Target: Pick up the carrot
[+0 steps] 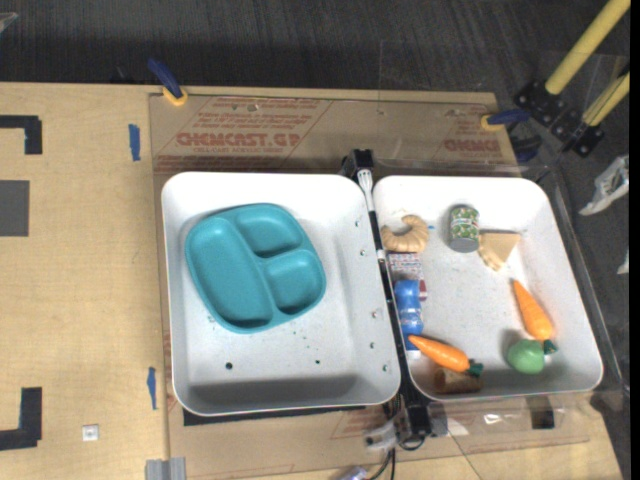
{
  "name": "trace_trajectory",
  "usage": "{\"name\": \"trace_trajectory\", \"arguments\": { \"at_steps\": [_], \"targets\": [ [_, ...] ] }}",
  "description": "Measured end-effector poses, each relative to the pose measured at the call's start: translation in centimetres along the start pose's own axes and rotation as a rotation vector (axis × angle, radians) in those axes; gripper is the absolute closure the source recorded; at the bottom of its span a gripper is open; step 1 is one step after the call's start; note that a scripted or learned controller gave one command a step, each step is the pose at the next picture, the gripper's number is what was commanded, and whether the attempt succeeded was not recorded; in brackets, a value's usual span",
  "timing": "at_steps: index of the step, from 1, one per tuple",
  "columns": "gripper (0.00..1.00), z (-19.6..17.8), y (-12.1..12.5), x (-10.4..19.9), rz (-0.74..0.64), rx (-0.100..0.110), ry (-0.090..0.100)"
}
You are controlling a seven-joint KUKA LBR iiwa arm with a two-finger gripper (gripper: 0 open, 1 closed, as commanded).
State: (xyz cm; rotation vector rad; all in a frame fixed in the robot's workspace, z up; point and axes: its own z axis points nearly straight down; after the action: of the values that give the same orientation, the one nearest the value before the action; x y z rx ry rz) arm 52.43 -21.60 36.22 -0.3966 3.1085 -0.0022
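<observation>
Rightward, one carrot (533,310) lies near the bin's (575,258) right wall.

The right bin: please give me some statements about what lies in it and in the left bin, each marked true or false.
1. Two carrots lie in the right bin. True.
2. The teal plate sits in the right bin. False: it is in the left bin.
3. A green ball lies near one carrot's end. True.
4. The can stands on the teal plate. False: it is in the right bin, near the far wall.
</observation>
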Motion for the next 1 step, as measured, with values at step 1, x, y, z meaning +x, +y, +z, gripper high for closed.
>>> {"name": "trace_trajectory", "arguments": {
  "at_steps": [1],
  "targets": [
    [0.0,12.95,-0.13,2.11,-0.339,-0.005,0.005]
  ]
}}
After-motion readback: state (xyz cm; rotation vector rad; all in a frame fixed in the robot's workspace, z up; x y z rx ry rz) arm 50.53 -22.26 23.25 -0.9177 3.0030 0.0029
